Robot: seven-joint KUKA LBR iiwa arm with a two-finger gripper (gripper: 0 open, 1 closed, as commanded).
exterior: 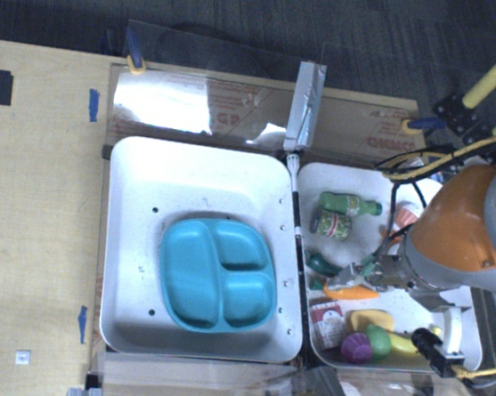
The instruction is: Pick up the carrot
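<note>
Carrot (pixel 353 293): slim, orange (lying flat)

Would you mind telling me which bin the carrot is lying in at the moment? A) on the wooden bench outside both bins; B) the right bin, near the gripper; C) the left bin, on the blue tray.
B: the carrot lies in the right bin, just below the gripper, while the blue tray sits in the left bin.

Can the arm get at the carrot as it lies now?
Probably yes. The carrot lies on top in the right bin, uncovered, with the end effector just above it. The yellow toy sits close by.
</note>
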